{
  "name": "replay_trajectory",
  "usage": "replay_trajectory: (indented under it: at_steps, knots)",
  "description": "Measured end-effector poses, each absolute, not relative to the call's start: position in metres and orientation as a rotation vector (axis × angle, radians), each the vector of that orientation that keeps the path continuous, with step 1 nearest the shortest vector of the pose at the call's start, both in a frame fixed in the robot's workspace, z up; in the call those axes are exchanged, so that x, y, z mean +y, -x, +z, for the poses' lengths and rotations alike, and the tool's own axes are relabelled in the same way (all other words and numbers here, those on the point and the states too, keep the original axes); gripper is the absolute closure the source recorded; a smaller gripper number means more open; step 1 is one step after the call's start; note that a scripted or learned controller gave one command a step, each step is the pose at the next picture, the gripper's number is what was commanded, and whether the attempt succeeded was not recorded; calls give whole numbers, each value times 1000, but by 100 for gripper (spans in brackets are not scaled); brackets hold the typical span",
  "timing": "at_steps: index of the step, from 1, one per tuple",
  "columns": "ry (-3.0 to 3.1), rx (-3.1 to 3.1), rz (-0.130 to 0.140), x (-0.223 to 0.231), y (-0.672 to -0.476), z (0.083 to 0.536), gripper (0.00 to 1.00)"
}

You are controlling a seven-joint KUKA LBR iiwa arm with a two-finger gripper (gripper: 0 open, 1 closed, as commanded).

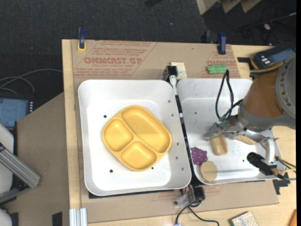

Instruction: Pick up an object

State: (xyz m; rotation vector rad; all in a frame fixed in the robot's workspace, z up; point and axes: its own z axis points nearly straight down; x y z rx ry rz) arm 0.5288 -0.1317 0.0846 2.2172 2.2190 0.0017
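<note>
Tool down in the right bin
Can't tell its state; tan cylinder sits right under it, purple thing and round block just beyond.

A tan cylinder lies mid-right in the right bin; a purple cluster and a tan disc sit at lower centre-right.

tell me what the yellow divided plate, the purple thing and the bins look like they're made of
Yellow divided plate: likely moulded plastic; uniform colour, rounded compartment ridges, a soft sheen.
Purple thing: bumpy and clustered like toy grapes, probably plastic or rubber; too small to be sure.
Left bin and right bin: white with smooth rounded corners, a slightly glossy look, probably thin formed plastic.
</note>
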Motion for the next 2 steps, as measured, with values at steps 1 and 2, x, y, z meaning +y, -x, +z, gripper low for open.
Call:
replay_trajectory:
  at_steps: [1, 2]
  knots:
    - [-2219, 2217, 2, -131, -528, 95, 100]
    - [-2206, 2224, 15, -72, -567, 191, 100]
